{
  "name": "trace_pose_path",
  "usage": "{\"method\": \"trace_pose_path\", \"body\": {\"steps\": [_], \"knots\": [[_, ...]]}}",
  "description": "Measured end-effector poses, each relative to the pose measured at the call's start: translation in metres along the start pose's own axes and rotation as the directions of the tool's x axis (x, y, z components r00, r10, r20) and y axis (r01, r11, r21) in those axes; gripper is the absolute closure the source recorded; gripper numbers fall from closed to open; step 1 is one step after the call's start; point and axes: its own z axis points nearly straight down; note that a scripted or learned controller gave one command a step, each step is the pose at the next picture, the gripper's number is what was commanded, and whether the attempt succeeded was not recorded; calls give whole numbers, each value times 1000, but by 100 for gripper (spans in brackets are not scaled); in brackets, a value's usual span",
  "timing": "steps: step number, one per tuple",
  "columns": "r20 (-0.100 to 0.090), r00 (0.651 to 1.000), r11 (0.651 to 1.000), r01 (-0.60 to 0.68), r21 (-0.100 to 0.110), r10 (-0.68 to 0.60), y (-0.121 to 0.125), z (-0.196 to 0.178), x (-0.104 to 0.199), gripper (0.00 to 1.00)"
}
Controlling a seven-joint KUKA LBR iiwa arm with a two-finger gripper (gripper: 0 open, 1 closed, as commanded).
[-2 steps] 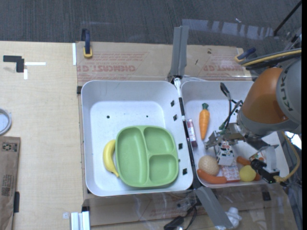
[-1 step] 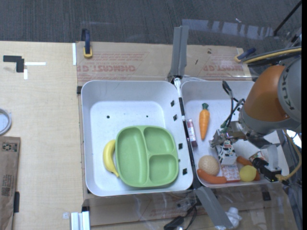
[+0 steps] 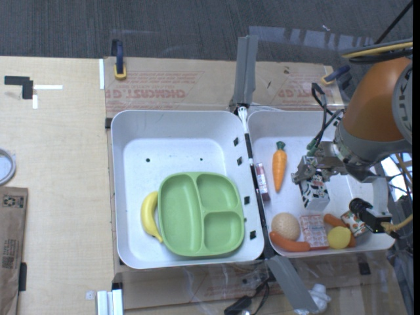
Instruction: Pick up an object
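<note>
Camera view shows the gripper (image 3: 314,190) low in the right bin (image 3: 298,125), just right of the carrot (image 3: 279,167); whether it is wide, narrow or grasping, I cannot tell. Likely mid-descent; next comes closing, then lifting.

Banana (image 3: 150,216) partly hidden under green plate (image 3: 199,213).

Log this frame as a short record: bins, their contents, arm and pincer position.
left bin: green tray, banana at the tray's left edge
right bin: carrot, egg, lemon, sausage, pink packet
arm: over right bin, reaching in from the right
pincer: low over the bin floor, right of the carrot
held object: none seen between fingers
</note>
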Motion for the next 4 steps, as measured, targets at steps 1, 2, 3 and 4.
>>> {"method": "trace_pose_path", "body": {"steps": [1,2,3,4], "knots": [[0,1000,1000,0,0,0,0,0,0,0],[-1,999,999,39,-7,-39,32,96,-23,0],[-2,999,999,37,-7,-37,33,88,-24,100],[0,996,996,84,0,-84,11,0,15,100]]}}
